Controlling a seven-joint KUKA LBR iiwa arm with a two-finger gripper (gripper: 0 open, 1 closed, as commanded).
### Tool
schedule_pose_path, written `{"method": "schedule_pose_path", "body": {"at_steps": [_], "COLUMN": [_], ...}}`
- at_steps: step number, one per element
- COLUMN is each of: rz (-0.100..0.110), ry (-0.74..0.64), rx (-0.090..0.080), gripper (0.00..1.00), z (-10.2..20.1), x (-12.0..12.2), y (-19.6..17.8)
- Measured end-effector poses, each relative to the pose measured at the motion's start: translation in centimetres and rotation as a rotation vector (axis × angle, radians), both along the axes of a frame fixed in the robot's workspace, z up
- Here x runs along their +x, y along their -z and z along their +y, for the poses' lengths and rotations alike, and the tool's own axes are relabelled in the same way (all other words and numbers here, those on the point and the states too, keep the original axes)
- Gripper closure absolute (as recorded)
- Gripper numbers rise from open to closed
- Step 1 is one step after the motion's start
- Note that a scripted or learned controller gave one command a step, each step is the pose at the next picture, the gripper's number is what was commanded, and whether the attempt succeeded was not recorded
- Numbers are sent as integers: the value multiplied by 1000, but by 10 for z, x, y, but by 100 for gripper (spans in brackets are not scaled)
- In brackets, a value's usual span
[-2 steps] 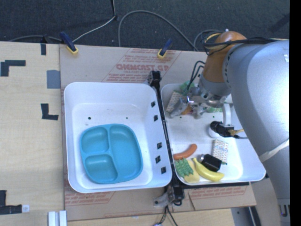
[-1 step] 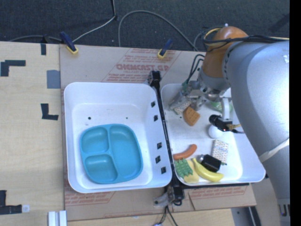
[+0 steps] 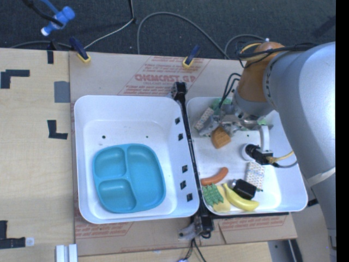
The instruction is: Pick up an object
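1. Reaching in from the right, the grey arm [image 3: 305, 108] covers the far right corner of the right bin [image 3: 281, 192]. Its gripper [image 3: 226, 123] hangs over the far left part of that bin. Whether it is open or closed, and what if anything it holds, cannot be told.
2. A brown block [image 3: 221, 140] lies just on the near side of the gripper, close to it. Whether the two touch cannot be judged.
3. A grey striped item [image 3: 204, 119] lies just left of the gripper, near the bin's left wall. A green item [image 3: 224, 103] shows just beyond the gripper, by the far wall.
4. Along the near edge lie an orange sausage [image 3: 214, 176], a yellow-green piece [image 3: 215, 195] and a banana [image 3: 241, 201]. A black object [image 3: 245, 189] rests against the banana, and a speckled pad [image 3: 254, 173] sits just beyond them.
5. Bare white floor lies between the brown block and the sausage, and also in the near right corner.
6. The left bin [image 3: 131, 116] holds a blue divided plate [image 3: 129, 177] toward its near side. Its far half is bare floor.
7. A black strip [image 3: 185, 146] runs along the line where the two bins meet.
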State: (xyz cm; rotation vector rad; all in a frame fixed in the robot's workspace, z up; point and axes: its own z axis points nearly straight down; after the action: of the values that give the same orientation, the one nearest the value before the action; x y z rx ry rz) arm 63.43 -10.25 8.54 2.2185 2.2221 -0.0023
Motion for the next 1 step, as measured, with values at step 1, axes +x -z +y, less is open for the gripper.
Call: {"method": "schedule_pose_path", "body": {"at_steps": [1], "rz": [-2], "ry": [0], "rx": [0], "gripper": [0], "z": [2], "x": [-22], "y": [0]}}
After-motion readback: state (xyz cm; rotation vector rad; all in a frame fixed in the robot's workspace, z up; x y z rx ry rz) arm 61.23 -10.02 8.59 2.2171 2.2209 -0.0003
